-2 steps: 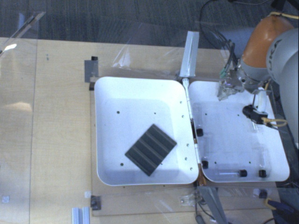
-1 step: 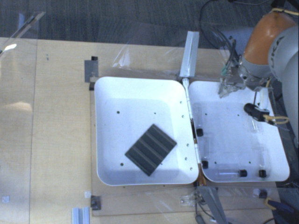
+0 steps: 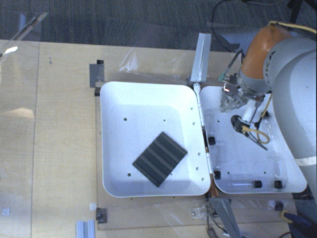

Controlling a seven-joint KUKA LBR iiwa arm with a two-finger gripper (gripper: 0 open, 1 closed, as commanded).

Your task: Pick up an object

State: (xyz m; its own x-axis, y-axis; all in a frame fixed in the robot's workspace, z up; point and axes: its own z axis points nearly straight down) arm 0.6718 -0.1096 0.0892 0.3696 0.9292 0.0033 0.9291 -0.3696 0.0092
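Currently the ribbed pad (image 3: 160,158) lies flat and askew in the left bin (image 3: 114,98), toward its near right corner. Over the right bin's (image 3: 287,185) far edge hangs the gripper (image 3: 237,104). Best approach, I judge: cross over, align the jaws across the pad's narrow width, then descend squarely.

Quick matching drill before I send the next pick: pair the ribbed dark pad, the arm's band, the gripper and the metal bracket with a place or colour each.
Things:
1. ribbed dark pad
2. arm's band
3. gripper
4. metal bracket

Places or colours:
A. over the right bin
B. orange
C. lying in the left bin
D. at the far end of the seam between the bins

Pairs: 1-C, 2-B, 3-A, 4-D
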